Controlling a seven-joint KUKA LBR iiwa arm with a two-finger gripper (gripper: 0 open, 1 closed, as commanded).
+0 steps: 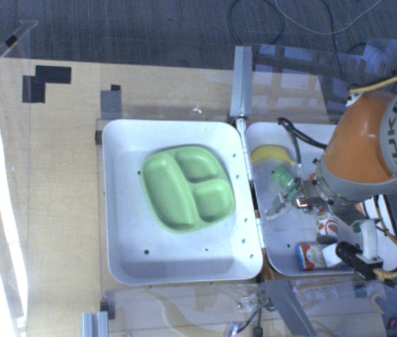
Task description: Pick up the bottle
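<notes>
A small translucent green bottle (281,179) lies in the right bin (280,257), near its left wall and just below a yellow object (271,154). My gripper (291,196) hangs low over the bin, right next to the bottle's lower right side; the view does not show whether they touch. The grey arm with its orange band (358,146) comes in from the right and hides the bin's right half.
The left bin (125,251) holds a green divided plate (188,186). In the right bin, a red and white item (327,225) and a small blue, white and red container (314,255) lie near the front. Black cables run beside the wrist.
</notes>
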